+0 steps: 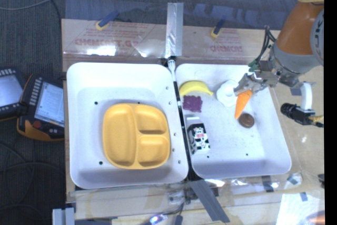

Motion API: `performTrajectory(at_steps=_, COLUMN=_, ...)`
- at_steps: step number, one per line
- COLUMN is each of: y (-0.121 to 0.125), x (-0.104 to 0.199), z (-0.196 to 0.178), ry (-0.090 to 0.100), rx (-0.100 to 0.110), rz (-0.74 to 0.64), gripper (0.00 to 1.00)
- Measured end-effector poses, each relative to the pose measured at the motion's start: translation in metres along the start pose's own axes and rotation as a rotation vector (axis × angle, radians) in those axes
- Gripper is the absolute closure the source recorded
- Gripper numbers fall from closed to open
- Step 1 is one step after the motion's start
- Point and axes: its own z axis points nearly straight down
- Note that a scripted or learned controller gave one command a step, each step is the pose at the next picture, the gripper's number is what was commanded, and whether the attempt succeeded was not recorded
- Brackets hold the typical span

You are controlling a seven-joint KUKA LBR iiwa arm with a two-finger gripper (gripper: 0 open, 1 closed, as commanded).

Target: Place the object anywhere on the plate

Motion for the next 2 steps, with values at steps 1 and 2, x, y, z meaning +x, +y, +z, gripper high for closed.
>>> performTrajectory(at_steps=1, y=-0.061, x=0.059, z=0.029, ry=0.003, rx=0.003, rz=-0.08, gripper=1.0)
performTrajectory(at_steps=2, y=-0.054, x=0.119, z=-0.029, ry=0.002, rx=0.0, rz=-0.032, gripper=1.0)
